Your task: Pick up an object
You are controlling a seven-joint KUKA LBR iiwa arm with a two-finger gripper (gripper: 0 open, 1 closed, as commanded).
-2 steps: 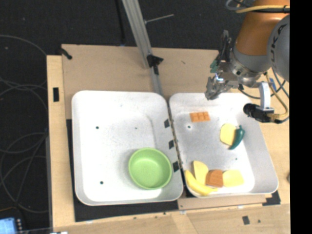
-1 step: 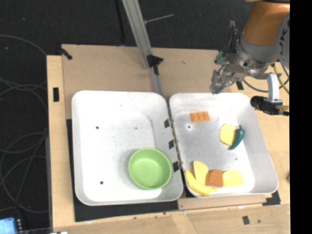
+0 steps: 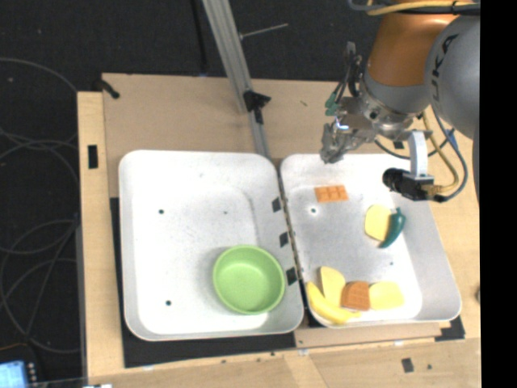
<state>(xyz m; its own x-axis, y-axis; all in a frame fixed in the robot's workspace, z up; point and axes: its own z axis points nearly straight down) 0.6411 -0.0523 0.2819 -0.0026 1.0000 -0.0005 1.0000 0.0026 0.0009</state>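
One green bowl; one orange waffle; gripper state unclear

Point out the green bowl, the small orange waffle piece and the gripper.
green bowl [image 3: 249, 278]: camera view, middle of its inside.
orange waffle piece [image 3: 330, 193]: camera view, centre of its top face.
gripper [image 3: 332, 153]: camera view, at the fingertips over the right bin's far edge.
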